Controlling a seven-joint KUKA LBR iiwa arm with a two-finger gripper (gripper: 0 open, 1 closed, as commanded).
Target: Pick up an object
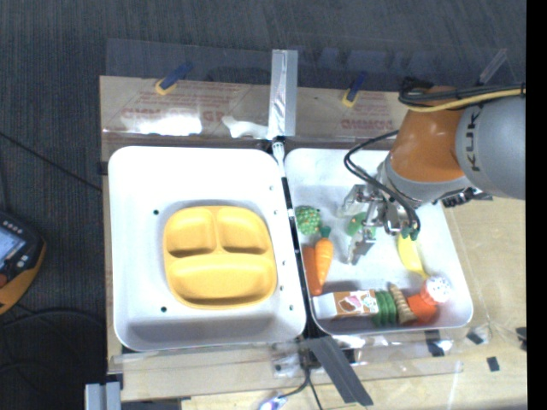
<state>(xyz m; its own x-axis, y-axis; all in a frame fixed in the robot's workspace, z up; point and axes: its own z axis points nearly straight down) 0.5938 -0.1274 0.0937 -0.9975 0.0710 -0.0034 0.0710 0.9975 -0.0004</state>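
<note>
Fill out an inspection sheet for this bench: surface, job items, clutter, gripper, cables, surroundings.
Surface: two shallow white bins side by side on a wooden bench; left bin, right bin.
Job's things: in the right bin, a toy carrot, a green broccoli-like toy, a yellow banana-like piece, a small printed carton and a ridged green and orange toy along the near wall.
Clutter: a yellow divided tray in the left bin.
Gripper: the gripper is low over the right bin's middle; nothing seen between its fingers.
Cables: black and yellow cables over the arm.
Surroundings: dark carpet; an orange and black device at the left edge.
</note>
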